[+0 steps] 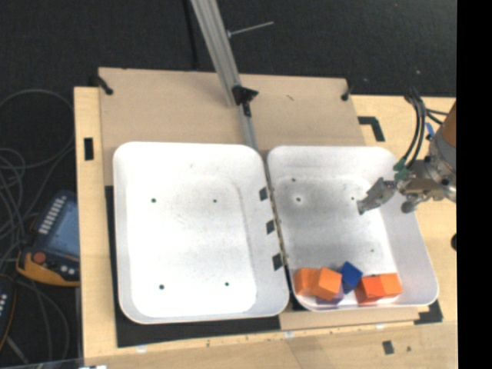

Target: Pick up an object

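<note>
- Objects to pick lie bunched at the near edge of the right bin (400, 241): two orange blocks, one blue block, and a sliver of something purple under them.
- The left orange block (317, 282) touches the blue block (350, 274); the right orange block (380, 286) sits just beside the blue one on its other side.
- The purple piece (329, 300) peeks out beneath the left orange block; its shape is hidden.
- The gripper (375, 197) hangs over the right bin's far-right part, well apart from the blocks, with nothing between its fingers; whether they are spread or closed cannot be told.
- The left bin (192, 229) lies beside it, touching along the middle.
</note>
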You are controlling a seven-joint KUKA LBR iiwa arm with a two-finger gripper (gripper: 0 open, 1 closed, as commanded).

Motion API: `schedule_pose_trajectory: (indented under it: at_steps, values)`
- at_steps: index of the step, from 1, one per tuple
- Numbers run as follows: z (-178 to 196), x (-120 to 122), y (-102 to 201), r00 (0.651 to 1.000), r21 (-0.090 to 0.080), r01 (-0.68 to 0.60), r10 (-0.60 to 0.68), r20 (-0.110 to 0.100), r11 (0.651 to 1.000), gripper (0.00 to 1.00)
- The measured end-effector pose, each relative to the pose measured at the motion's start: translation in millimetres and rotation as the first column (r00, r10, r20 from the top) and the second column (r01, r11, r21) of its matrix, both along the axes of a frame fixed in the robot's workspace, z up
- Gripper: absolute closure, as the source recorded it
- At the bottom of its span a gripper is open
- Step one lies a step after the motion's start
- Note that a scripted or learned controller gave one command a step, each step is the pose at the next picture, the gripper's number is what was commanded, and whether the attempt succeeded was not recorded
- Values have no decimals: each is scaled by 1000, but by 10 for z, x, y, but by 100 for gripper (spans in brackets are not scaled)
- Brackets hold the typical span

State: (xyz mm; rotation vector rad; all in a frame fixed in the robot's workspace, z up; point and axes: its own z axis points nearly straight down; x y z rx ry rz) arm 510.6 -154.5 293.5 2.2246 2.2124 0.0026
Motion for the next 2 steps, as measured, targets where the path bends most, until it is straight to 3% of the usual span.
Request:
schedule_pose_trajectory:
  at_steps: [1,2]
  values:
    - [-1716,243,-246,1000,2,-4,4,-10,1000,0]
    - [-1385,139,489,1000,4,-13,13,-1,1000,0]
